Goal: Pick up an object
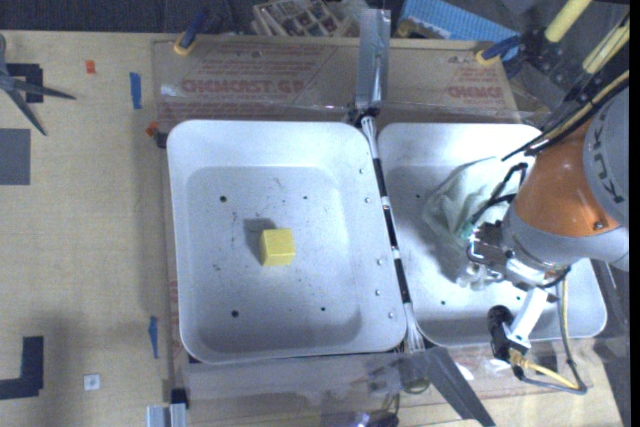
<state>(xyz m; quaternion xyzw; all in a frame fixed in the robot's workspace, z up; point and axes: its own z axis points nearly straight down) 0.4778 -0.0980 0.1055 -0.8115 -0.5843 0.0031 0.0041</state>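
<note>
Wooden tabletop (80, 245) carries two shallow white bins side by side, with cardboard and clutter of cables along the far edge. Over the right bin (560, 320), the tool (478, 260) hangs low beneath the arm's orange band (565, 200), pointing toward the bin's floor; whether its fingers are apart or closed cannot be told, since the wrist hides them from above. Just beside the tool, on its far left, lies a crumpled pale, greenish object (455, 205) on the right bin's floor, seemingly touching or nearly touching the tool. Farther left, past the divider between the bins, a small yellow block (278, 246) sits alone near the middle of the left bin (200, 155), well apart from the tool.
</note>
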